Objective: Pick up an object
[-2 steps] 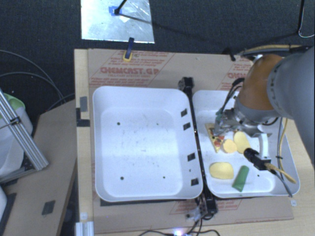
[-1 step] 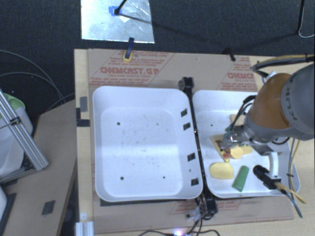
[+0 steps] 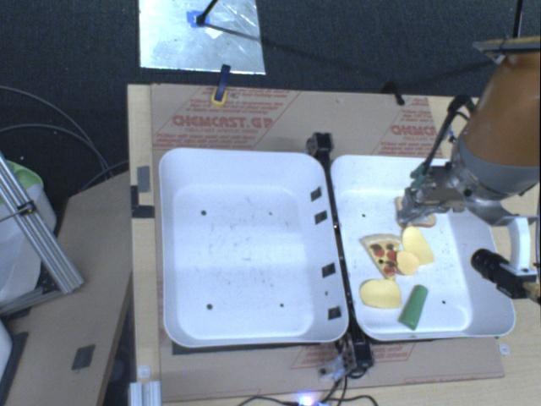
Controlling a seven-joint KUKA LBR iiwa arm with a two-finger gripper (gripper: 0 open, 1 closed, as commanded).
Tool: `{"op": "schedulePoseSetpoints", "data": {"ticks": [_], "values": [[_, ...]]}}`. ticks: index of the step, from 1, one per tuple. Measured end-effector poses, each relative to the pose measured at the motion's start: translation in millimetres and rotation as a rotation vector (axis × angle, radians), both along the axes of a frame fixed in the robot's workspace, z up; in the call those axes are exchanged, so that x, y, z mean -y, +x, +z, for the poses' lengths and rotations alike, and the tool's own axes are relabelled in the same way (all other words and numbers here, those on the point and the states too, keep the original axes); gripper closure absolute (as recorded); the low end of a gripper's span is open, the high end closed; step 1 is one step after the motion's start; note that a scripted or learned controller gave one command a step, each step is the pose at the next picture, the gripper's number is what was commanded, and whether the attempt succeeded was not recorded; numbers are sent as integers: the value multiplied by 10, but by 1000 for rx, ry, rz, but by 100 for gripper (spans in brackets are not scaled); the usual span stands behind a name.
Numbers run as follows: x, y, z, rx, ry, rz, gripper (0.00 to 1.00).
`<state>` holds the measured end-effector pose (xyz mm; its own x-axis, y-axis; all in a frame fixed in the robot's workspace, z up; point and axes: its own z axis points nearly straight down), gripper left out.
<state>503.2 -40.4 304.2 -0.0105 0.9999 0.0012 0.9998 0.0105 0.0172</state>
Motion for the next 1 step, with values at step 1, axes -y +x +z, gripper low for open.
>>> {"op": "schedulePoseSetpoints", "data": {"ticks": [1], "values": [[251,-165,-263,-15,-2,-11,100]]}}
